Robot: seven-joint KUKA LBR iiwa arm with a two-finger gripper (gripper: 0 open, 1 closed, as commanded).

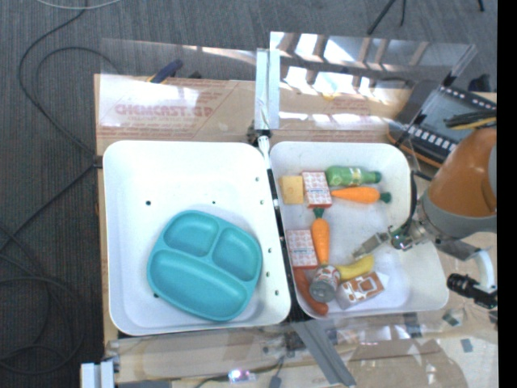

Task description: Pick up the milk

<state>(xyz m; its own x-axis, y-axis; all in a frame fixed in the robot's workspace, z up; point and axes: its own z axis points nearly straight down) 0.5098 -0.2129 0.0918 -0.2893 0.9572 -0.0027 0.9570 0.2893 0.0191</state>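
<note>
**Pincer low over the right bin, milk not yet taken**

The milk [365, 288] is, as far as I can judge, the small white carton with brown print lying flat in the right bin [420, 293], towards the table's near edge. It is too small to read, so this is a best guess. A banana [356, 267] touches its far side and a tin can [325, 281] lies just beside it on the left.

The pincer [393, 238] hangs in the same bin, near the carton but on its far-right side and apart from it. I cannot tell whether it is released or clenched, and nothing shows in its grip. The step in hand looks like the approach. The next move calls for shifting towards the near edge, centring over the carton, then descending clear of the banana.

Counted: one carton, one banana, one can, two carrots [321, 239], two red-and-white packets [316, 188], one green bottle [353, 175], one yellow block [292, 188]. The left bin [129, 176] holds one teal divided plate [204, 263].
</note>
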